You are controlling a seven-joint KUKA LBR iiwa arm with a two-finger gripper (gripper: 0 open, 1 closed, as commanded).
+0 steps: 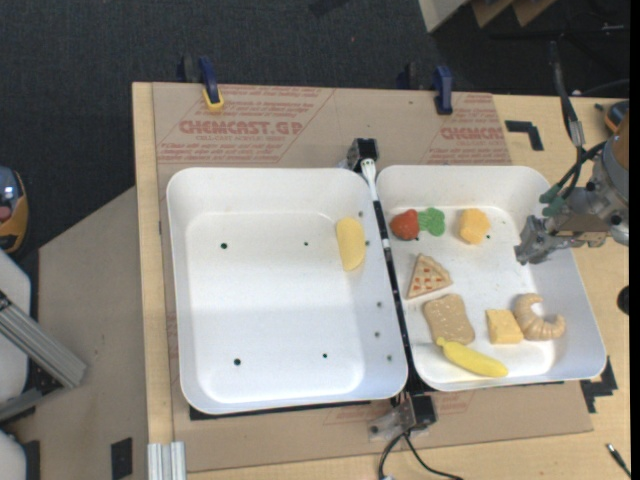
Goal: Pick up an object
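With the gripper [532, 248], finger state indeterminable, poised over the right bin [590, 313] above the croissant [540, 318], a good grasp called for descending squarely and straddling it, clear of the adjacent cheese block [503, 326].

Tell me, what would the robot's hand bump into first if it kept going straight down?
Probably the bare floor of the right bin, near its right wall. The hand points down there, and the croissant lies nearer the camera. Depth is hard to judge.
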